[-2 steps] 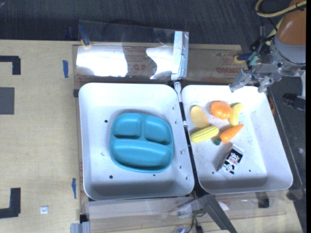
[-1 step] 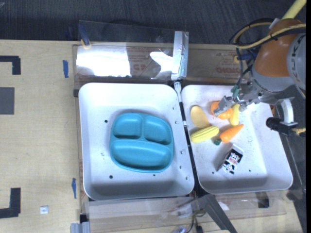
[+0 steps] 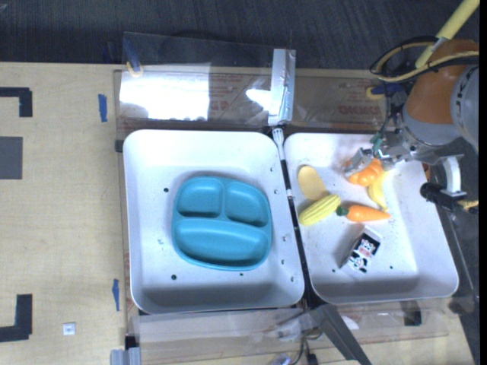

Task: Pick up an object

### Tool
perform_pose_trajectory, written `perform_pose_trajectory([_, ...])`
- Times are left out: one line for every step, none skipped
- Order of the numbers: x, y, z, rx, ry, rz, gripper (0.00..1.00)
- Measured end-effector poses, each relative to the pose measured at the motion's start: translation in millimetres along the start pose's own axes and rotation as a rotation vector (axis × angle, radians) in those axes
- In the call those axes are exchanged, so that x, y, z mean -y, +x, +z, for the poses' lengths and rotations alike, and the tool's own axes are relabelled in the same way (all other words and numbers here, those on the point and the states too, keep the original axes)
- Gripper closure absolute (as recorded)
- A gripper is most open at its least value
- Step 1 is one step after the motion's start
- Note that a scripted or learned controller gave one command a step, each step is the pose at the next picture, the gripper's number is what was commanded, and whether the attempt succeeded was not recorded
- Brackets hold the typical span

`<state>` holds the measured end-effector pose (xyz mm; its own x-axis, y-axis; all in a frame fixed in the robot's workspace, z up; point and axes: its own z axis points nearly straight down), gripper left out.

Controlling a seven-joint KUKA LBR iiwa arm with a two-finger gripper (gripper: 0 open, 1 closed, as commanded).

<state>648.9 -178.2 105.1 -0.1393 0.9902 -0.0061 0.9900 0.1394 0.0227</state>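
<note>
Tabletop (image 3: pixel 53 226) of pale wood is seen along the left side, marked with black corner brackets and short strips of blue tape. Two shallow white bins are set side by side on it, touching along their inner rims. In the left bin (image 3: pixel 144 173) a blue divided plate (image 3: pixel 222 221) is laid flat near the middle, with two small compartments toward the back and one long compartment toward the front. Behind the bins a clear plastic panel (image 3: pixel 202 82) is stood, bright with glare. In the right bin (image 3: pixel 434 272) several toy foods are gathered in the back half: a pale yellow rounded piece (image 3: pixel 310 179) is placed nearest the shared rim, an ear of corn (image 3: pixel 319 209) is laid just in front of it at a slant, and a carrot (image 3: pixel 363 213) is laid beside the corn, its green end almost touching the cob. Nearer the front, well apart from the rest, a small black and white box (image 3: pixel 364 251) is tilted on the bin floor. Toward the back right, an orange pepper-like piece (image 3: pixel 365 176) and a yellow banana-like piece (image 3: pixel 377 192) are found touching each other. The claw (image 3: pixel 380 150) is lowered over this pair from the right, at the end of the grey arm (image 3: pixel 449 112) with its orange band; its metal tips are met with the orange piece, but whether they are spread or closed cannot be told, and no grip on any object can be confirmed.
</note>
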Motion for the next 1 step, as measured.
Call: perform_pose_trajectory([-0.2,-0.9,-8.3,0.002,-0.001,0.001,1.00])
